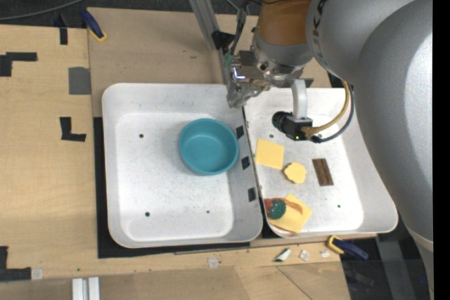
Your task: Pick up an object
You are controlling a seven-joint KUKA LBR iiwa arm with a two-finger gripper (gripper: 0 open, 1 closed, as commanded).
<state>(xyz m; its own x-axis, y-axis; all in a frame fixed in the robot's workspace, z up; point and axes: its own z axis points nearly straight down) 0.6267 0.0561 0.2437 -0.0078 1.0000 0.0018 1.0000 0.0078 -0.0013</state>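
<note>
A blue bowl [207, 145] was seen upright in the left bin [133, 207], toward its 3 o'clock side. The gripper [239, 96] was poised at 1 o'clock from the bowl, over the seam between the bins; nothing was seen between its fingers, and their spread could not be judged. Yellow pieces [269, 153] lay in the right bin [351, 214]. No writing could be read.

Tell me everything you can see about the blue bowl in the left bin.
The blue bowl is round and teal-blue all over, with a smooth look like plastic. It stands upright, its opening facing up, and nothing shows inside it. It rests on the floor of the left bin, toward that bin's right side and upper half, near the divide between the two bins. Nothing else touches it; the gripper is above and to its right, apart from it.
</note>
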